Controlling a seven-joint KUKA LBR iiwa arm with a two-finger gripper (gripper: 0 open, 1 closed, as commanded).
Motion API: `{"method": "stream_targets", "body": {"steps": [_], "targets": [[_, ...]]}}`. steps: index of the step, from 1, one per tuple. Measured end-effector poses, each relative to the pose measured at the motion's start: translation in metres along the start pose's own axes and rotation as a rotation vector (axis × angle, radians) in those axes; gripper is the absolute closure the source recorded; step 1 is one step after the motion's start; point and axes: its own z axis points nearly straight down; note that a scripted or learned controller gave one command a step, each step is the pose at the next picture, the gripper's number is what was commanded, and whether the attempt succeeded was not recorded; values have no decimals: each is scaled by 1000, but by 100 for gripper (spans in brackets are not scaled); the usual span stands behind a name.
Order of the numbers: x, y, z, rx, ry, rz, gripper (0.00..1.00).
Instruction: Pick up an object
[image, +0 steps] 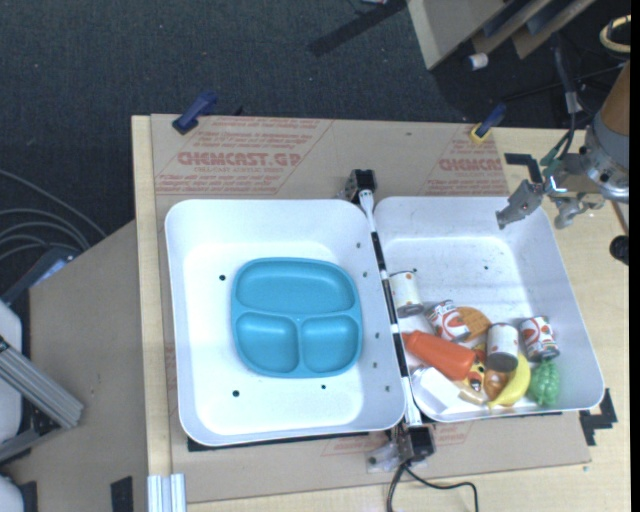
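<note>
Low in the frame's right, the right bin (560, 262) holds a clutter: banana (514, 382), orange carrot (440, 352), small cans (502, 346), green item (545, 384). Left bin (190, 300) holds a blue divided plate (296, 316). At upper right, the gripper (545, 197) hovers over the bin's far edge, fingers spread, grasping nothing.

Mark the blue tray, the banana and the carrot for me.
blue tray (296, 315), camera view, centre ridge.
banana (515, 383), camera view, middle of curve.
carrot (440, 351), camera view, mid body.
</note>
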Motion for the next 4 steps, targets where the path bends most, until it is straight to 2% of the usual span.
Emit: {"method": "stream_targets", "body": {"steps": [1, 2, 3, 4], "targets": [[15, 24, 135, 2, 1, -1, 0], [89, 18, 156, 2, 1, -1, 0], [89, 19, 145, 1, 1, -1, 100], [89, 19, 145, 2, 1, 0, 0]]}}
